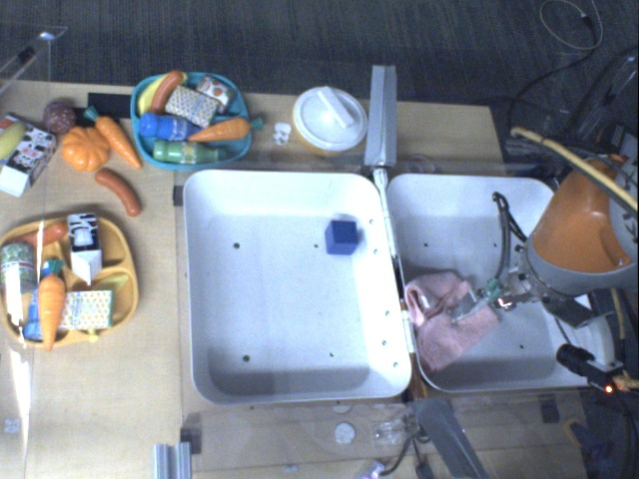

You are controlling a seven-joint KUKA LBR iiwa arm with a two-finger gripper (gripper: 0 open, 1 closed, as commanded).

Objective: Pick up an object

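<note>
Even, fairly bright overhead light; colours slightly washed. Left shallow white plastic bin (285, 287) shows a soft grey shadow along its near wall, brighter toward its far side. Right shallow white plastic bin (449, 208) glares palest at its far end. Small blue cube (342, 236) looks soft-edged, casting faint shadow. Dark carpeted floor (300, 13) grainy with noise. Overall focus mildly soft; fine detail on the toy food at left smeared.
</note>
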